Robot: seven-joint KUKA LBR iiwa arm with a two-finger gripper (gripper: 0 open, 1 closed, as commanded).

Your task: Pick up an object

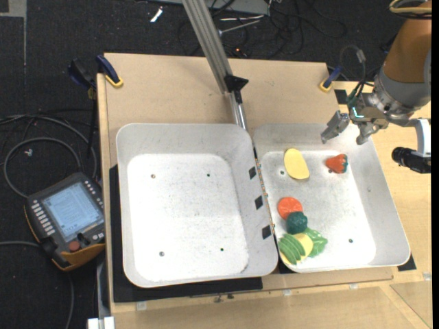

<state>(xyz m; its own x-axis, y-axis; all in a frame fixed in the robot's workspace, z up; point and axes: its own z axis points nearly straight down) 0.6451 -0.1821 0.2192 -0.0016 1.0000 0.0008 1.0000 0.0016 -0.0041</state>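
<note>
Robot hand (348,127) hovers w/ fingers spread wide, holding nothing, over right bin's (384,204) far edge. Red toy (336,162) lies just below; yellow piece (296,164) to its left.

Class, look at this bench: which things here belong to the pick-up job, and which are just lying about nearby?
Part of the job:
- gripper, fingers apart, above the right bin
- yellow piece
- red piece
- orange piece
- dark green piece
- green and yellow piece

Just lying about:
- left bin
- control pendant
- floor cables
- metal pole
</note>
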